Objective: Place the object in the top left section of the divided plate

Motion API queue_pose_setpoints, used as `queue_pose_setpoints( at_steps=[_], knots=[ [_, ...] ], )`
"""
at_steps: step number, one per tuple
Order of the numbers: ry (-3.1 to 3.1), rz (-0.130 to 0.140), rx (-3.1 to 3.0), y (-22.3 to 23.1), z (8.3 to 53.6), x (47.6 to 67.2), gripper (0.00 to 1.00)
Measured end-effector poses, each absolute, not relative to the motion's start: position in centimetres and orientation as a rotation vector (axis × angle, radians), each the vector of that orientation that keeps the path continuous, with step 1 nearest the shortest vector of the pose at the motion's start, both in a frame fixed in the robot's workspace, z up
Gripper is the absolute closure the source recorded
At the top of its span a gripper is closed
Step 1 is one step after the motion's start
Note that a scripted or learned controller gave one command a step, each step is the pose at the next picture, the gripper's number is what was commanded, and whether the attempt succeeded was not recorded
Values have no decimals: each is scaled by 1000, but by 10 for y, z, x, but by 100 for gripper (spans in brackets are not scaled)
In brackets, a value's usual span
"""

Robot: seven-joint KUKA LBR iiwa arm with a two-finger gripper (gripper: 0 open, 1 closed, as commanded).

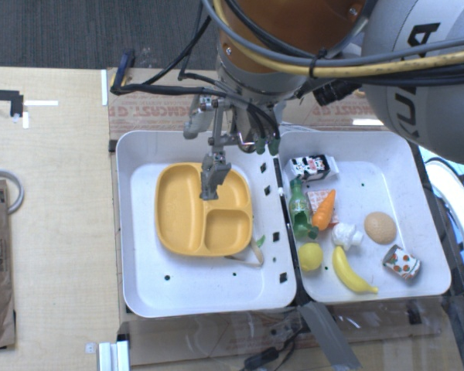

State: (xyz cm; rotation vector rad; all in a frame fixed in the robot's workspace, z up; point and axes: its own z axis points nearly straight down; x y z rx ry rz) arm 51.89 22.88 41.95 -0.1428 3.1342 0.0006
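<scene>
Gripper (214,178) hangs over the yellow divided plate (187,216), at abt 1 o'clock on it, right by the ridge where the big part meets the small top part. Can't tell if it's open or shut, and no toy can be seen in it.

Nearest, in the right bin (433,280): a banana (351,273) at 6 o'clock, a lemon (311,256) just beside it at 7, and a small red & white box (402,262) at 4.

Next back, a little white toy (346,236) sits near the middle w/ a round tan bun (380,227) at its 3 o'clock. A carrot (323,209) leans next to a green bottle (298,205) at the bin's 9 o'clock side. A black & white carton (311,167) lies at 11.

In the left bin (139,284), the plate lies in the middle. A pale stick-like thing w/ a green bit (254,247) pokes out at the plate's 4 o'clock, touching its edge.

Can't tell which toy is the one to move.

Farthest back, the arm's orange band (294,14) is at 12 o'clock.
</scene>
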Motion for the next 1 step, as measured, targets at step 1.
queue_pose_setpoints(
  at_steps=[1],
  knots=[
    [3135, 1, -143, 229, 419, 519, 0]
  ],
)
